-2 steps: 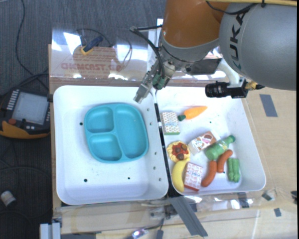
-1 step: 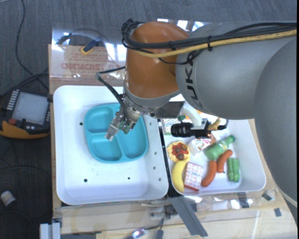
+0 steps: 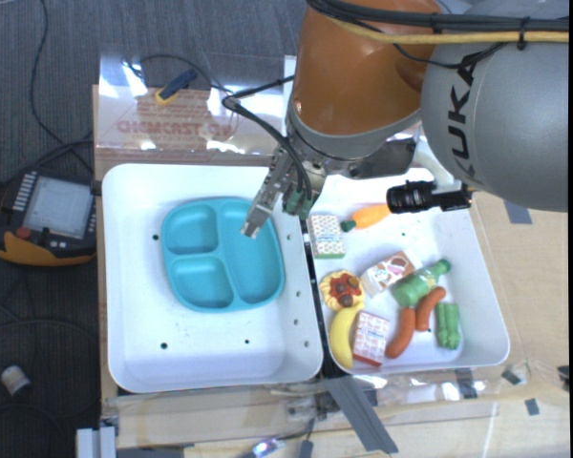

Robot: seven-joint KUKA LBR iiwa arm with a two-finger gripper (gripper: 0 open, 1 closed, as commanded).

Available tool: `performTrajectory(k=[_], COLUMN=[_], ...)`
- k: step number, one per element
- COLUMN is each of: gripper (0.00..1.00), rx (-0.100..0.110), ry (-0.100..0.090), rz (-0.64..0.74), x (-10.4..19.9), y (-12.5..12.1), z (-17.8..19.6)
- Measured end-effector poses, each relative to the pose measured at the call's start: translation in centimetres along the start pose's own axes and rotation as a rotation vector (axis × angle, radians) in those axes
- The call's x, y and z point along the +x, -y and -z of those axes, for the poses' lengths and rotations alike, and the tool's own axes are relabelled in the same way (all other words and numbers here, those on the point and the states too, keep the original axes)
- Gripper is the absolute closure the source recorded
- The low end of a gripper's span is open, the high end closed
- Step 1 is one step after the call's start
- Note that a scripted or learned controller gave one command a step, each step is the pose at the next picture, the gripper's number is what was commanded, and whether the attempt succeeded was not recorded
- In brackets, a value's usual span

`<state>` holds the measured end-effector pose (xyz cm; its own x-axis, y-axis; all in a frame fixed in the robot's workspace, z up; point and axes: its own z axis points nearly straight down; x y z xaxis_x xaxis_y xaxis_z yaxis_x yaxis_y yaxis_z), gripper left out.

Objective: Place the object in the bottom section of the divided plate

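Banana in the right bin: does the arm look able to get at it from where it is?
Probably yes. The banana lies uncovered at the bin's near-left corner; a small box touches its right side, and the end effector is over the blue plate.

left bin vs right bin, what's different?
The left bin holds one blue divided plate; the right bin holds many toy foods, such as a banana and a carrot. The hand hangs over the left bin, not the right. Both are shallow and white.

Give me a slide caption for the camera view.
Gripper hovers over blue divided plate in left bin; toy food beside it.
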<state>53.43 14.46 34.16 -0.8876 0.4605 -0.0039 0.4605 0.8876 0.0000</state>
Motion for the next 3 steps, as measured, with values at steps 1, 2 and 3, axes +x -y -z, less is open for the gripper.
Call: performTrajectory(k=[1,2,3], gripper=[1.00,0.00,1.00], rx=[0.000,-0.001,-0.002], ry=[-0.005,-0.005,-0.005], rz=[0.062,0.062,0.063], x=[6.50,6.49,6.51], y=[-3.71,-3.70,-3.81], z=[-5.77,-5.77,-4.88])
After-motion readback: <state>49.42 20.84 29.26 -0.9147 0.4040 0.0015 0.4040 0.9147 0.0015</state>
